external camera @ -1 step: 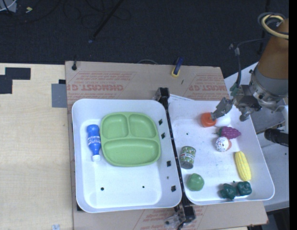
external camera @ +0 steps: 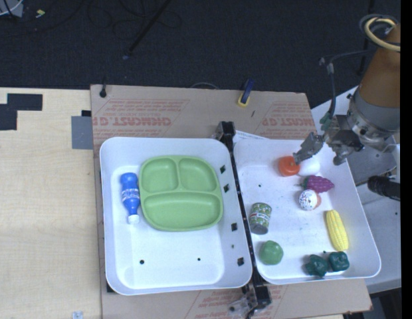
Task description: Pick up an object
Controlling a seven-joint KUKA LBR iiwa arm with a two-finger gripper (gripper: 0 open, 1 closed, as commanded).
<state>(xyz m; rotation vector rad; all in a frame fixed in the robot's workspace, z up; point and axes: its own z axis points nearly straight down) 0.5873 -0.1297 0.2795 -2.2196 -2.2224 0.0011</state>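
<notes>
Even overhead light, soft frame, low resolution.
You get bright, slightly blown whites on both bins (external camera: pixel 119 271), with mild glare on the right bin's floor. Shadows are short and soft, sitting just under the green plate (external camera: pixel 180 193) and the corn (external camera: pixel 336 229). The dark floor at the top is underexposed, detail lost. Edges of small objects are fuzzy; the arm (external camera: pixel 382 78) at right looks slightly blurred.

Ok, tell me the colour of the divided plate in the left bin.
Light green; the divided plate shows plainly in the camera view.
</notes>
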